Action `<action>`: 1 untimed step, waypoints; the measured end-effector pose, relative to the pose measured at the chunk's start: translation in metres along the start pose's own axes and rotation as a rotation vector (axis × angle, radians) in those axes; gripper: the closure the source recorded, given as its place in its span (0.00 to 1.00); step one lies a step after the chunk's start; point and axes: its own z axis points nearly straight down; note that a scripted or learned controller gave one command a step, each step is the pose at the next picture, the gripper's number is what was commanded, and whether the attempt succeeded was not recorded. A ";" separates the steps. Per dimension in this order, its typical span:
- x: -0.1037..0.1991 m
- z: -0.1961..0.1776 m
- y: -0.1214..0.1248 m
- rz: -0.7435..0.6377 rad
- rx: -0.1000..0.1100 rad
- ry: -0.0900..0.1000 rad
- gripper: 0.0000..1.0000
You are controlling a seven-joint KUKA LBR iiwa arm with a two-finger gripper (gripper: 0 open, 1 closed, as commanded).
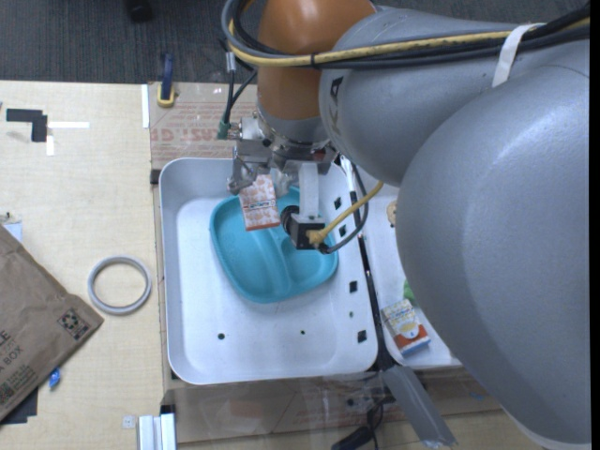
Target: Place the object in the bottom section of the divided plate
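A small printed packet (260, 203) hangs upright, long axis vertical, pinched at its top edge by the gripper (254, 178) directly above, over the upper part of a blue divided plate (272, 270) in the left white bin (187, 345).

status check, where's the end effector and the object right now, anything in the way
End effector over the blue divided plate's upper part. Small packet hangs right below it, above the plate; grip unclear. Nothing seen blocking the bottom section.
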 end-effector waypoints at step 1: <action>0.000 0.000 0.000 0.001 0.000 -0.001 0.00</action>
